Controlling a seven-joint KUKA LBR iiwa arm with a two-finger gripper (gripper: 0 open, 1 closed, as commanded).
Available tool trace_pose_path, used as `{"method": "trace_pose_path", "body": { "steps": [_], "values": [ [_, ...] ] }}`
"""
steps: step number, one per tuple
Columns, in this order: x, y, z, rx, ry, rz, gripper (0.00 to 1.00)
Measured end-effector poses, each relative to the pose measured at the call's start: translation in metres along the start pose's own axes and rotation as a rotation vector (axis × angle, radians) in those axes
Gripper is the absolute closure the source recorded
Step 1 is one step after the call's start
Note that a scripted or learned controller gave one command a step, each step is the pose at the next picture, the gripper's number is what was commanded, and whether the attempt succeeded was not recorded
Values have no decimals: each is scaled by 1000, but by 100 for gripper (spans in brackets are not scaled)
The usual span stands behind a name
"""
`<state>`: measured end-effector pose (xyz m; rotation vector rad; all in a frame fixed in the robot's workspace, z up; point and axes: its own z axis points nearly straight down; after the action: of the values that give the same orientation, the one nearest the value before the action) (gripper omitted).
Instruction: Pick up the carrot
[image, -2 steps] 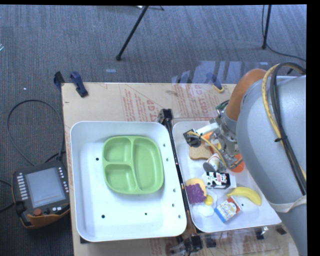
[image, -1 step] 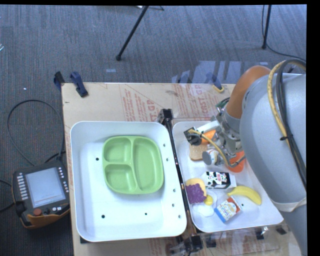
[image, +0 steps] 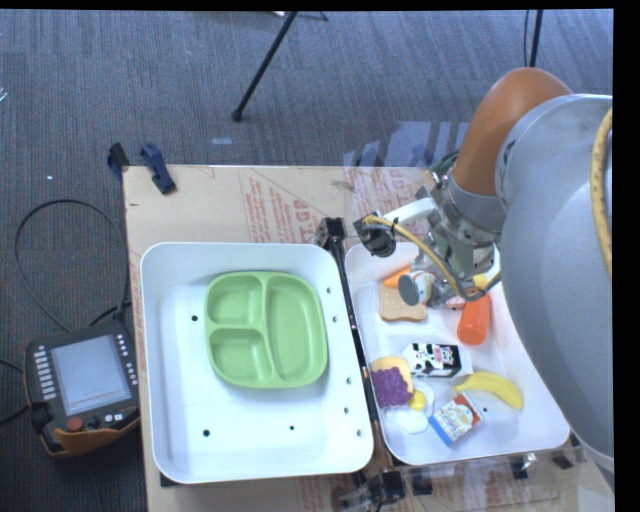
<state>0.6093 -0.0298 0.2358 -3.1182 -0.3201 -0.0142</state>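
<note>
In the right bin (image: 535, 395), an orange pointed tip (image: 399, 276) pokes out to the left from under my gripper (image: 427, 283); it looks like the carrot, with most of it hidden by the wrist. A thicker orange piece (image: 474, 320) lies just right of and below the gripper. The gripper hangs low over the bin's far part, right above the carrot tip and the upper edge of a toast slice (image: 401, 307). The wrist hides whatever is directly beneath it.
The right bin also holds a cow-print milk carton (image: 433, 359), a banana (image: 492, 389), a purple item (image: 390, 384), a small juice box (image: 455, 418) and a white piece (image: 407, 421). In the left bin (image: 170, 400) sits a green divided plate (image: 267, 329). A black clamp (image: 333, 232) stands between the bins.
</note>
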Motion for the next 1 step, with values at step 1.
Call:
{"method": "trace_pose_path", "body": {
  "steps": [1],
  "values": [
    [20,-54,-4,2,-12,5,100]
  ]
}}
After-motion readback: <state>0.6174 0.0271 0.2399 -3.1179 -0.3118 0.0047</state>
